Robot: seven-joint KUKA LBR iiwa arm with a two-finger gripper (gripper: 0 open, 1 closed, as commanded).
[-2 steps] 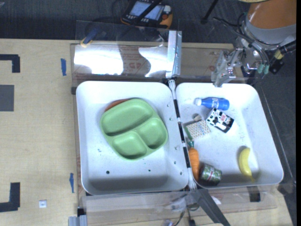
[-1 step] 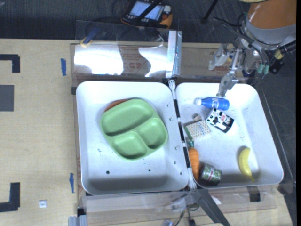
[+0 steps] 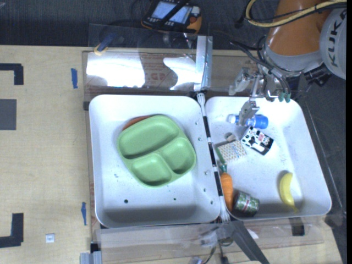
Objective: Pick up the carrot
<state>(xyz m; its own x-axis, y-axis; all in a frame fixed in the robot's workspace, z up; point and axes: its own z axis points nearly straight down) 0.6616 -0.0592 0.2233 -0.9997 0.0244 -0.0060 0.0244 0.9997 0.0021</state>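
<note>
The right bin (image 3: 308, 147) holds most of the clutter. Against its left wall, towards the near end, lies the carrot (image 3: 226, 186), lengthwise along the divider between the two bins. A green can (image 3: 245, 203) lies on its side touching the carrot's near end on the right, hemming it in against the wall. Just beyond the carrot's far end sits a flat patterned packet (image 3: 230, 151), its green top next to the packet's near corner. A yellow banana (image 3: 286, 189) lies near the bin's right side, well apart from the carrot. Further back are a black-and-white card (image 3: 257, 141) and a blue-capped bottle (image 3: 253, 120).

The left bin (image 3: 104, 147) carries a green divided plate (image 3: 157, 149), with something reddish-orange peeking out from under its far left edge.

The gripper (image 3: 254, 104) hangs over the far part of the right bin, just above the bottle, well away from the carrot. Whether its fingers are open or closed cannot be told from this view.

The carrot is short and orange, tapering slightly, with a small green tuft at its far end.
</note>
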